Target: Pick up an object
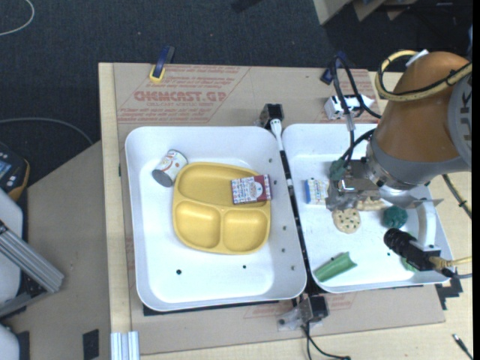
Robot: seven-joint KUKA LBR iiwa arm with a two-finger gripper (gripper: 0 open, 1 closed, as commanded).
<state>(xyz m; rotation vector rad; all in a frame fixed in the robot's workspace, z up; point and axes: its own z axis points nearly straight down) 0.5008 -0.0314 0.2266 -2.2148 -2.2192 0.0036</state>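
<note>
Judging by looks, your nearest target is the cookie (346, 220) in the right bin (375, 276), just below the gripper (346, 188): light, rigid, crumbly, so pinch across its rim gently. Whether the gripper holds anything, I cannot tell.

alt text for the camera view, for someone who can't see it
A grey and orange robot arm reaches over the right white bin, its gripper above a cookie. The left bin holds a yellow divided plate.

Round speckled cookie (346, 220) lying flat in right bin, blue-white packet (315, 191) just beside, upper left
</note>
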